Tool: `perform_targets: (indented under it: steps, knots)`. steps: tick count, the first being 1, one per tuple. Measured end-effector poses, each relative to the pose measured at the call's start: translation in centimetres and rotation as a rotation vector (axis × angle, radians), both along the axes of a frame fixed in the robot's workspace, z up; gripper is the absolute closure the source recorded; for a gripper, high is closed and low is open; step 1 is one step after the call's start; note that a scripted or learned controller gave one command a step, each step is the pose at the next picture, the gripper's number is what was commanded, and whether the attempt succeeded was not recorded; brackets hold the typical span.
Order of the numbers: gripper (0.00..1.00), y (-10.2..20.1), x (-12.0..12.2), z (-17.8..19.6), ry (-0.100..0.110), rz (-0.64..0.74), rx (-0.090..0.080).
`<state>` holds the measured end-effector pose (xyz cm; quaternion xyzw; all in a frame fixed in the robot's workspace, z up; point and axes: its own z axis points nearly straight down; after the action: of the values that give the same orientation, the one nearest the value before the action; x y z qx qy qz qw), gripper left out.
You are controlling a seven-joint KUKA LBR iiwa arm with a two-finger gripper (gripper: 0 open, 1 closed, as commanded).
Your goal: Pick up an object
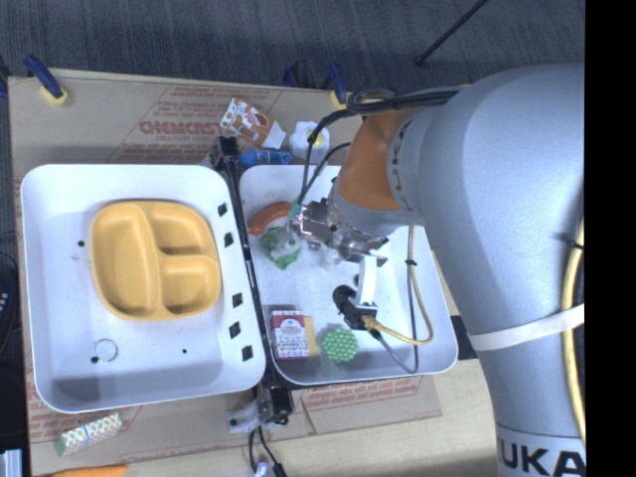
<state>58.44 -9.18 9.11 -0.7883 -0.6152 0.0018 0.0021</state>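
The right bin (437, 341) holds several small items. An orange-red sausage-shaped piece (268, 216) lies at its upper left, and a green leafy piece (284, 254) sits just below that. My gripper (296, 229) hangs low over these two, at the end of the grey arm with its orange band (363, 167). Whether it touches either one I cannot tell. Near the front wall of the bin lie a red box (289, 334), a yellow block (311, 342) beside it and a green bumpy ball (340, 345).
A yellow divided tray (157, 257) rests in the left bin (40, 266). Behind the bins lie a small printed packet (244, 120), a blue item (266, 156) and a white item (304, 135). A yellow cable (402, 338) loops over the right bin's floor. The arm's bulk covers the right side.
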Motion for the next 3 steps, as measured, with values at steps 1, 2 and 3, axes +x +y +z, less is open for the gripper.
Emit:
perform_targets:
  steps: [1, 2, 3]
  knots:
    - [0.00, -0.09, 3.64, 0.07, -0.002, 0.024, 0.000]
    - [0.00, -0.09, 3.63, 0.06, -0.002, 0.024, 0.000]
    - [0.00, -0.09, 3.63, 0.05, -0.002, 0.024, 0.000]
